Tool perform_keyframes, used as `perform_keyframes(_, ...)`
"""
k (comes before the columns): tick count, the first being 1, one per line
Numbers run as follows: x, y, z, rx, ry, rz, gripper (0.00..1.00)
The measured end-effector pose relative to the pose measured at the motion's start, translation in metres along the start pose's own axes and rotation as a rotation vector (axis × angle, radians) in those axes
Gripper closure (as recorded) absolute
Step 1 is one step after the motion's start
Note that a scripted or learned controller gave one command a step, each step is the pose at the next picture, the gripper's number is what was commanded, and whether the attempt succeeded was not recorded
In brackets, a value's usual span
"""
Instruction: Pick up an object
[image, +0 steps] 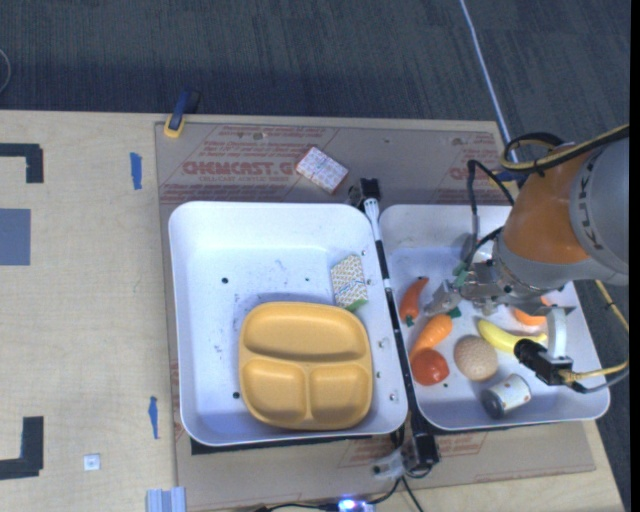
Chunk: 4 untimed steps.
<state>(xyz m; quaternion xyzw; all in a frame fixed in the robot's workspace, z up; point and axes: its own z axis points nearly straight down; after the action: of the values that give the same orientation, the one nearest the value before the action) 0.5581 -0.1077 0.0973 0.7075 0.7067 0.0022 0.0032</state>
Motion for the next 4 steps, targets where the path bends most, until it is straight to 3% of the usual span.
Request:
perform_keyframes(1, 0.000, 0.001, -0.010, -0.003, -0.001, 0.001, 1.00)
perform_keyframes(2, 0.000, 0.001, -0.010, -0.003, -0.001, 0.001, 0.00)
perform_keyframes(3, 0.015, -0.011, 0.011, 0.005, 0.000, -0.001, 0.00)
perform_keyframes(4, 0.015, -0.009, 0.000, -0.001, 0.000, 0.001, 1.00)
